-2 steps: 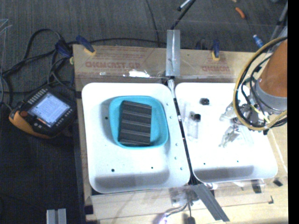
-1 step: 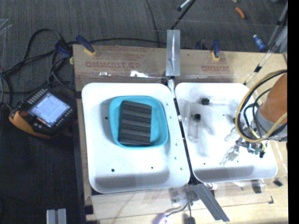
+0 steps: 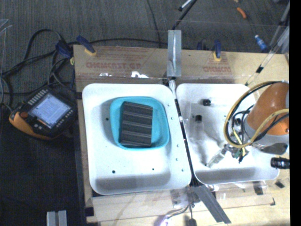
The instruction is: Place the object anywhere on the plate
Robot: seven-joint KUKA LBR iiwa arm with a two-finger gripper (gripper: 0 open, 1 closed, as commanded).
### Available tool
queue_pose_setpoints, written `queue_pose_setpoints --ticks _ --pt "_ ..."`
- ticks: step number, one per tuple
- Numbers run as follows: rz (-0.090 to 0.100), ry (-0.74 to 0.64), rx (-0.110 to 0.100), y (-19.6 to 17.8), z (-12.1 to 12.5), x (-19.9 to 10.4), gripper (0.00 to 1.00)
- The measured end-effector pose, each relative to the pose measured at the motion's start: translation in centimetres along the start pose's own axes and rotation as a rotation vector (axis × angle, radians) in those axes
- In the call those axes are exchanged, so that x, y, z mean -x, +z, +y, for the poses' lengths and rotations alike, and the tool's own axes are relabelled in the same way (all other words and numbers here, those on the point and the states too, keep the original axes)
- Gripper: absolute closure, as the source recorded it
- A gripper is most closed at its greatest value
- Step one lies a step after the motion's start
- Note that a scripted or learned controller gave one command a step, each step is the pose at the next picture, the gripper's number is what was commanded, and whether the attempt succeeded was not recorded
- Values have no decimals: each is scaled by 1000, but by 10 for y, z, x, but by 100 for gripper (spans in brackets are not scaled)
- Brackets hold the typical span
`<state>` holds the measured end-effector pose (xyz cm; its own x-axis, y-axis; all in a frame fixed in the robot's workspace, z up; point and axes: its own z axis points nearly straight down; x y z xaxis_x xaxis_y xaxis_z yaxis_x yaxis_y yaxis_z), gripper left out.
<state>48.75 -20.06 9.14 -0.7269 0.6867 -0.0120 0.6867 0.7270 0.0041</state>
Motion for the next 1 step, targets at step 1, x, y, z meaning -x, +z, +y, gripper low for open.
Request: queue_pose_setpoints --ticks 1 --pt "14 -189 -5 -116 -19 14 0"
